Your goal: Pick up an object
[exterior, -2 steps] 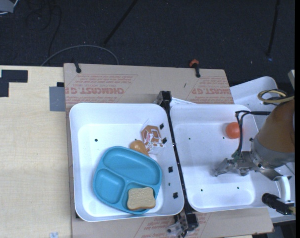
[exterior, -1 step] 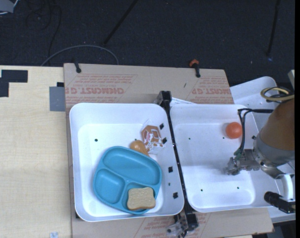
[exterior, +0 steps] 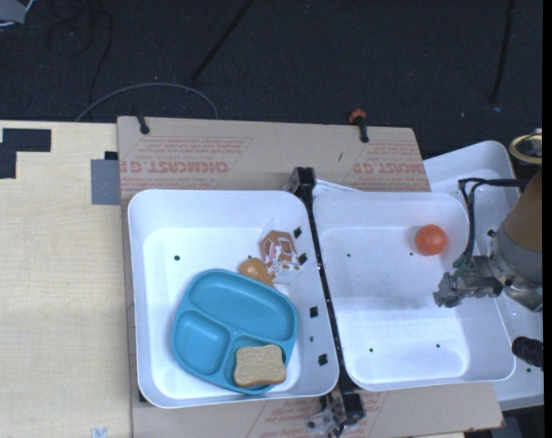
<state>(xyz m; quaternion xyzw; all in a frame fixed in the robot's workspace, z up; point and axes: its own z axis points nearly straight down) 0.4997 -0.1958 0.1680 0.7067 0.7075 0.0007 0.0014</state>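
- Plainly, nothing has yet been lifted: no object is seen between the fingers of the claw [exterior: 451, 290], so the pick is judged to be at its start.
- The claw is seen low at the right side of the right bin [exterior: 394, 359], carried by the grey arm [exterior: 522, 245] that enters from the right.
- Whether the claw is open or closed cannot be told; its tips are small and dark against the white bin wall.
- An orange ball [exterior: 431, 240] is found in the right bin, near its far right corner, close to the claw but apart from it. It is judged the likeliest thing to be picked.
- A blue divided plate [exterior: 221, 322] is laid in the left bin [exterior: 152, 290], with a slice of toast [exterior: 259, 365] resting in its near compartment.
- A small yellow-orange item [exterior: 254, 269] is seen just beyond the plate's far rim, and beside it a brown-and-white patterned piece [exterior: 279, 249]; what these are cannot be made out.
- Both bins are set side by side on a cardboard sheet [exterior: 257, 158] on the counter [exterior: 47, 272].
- Left to be done: the claw is to be brought over an object, closed on it, and raised clear of the bin.
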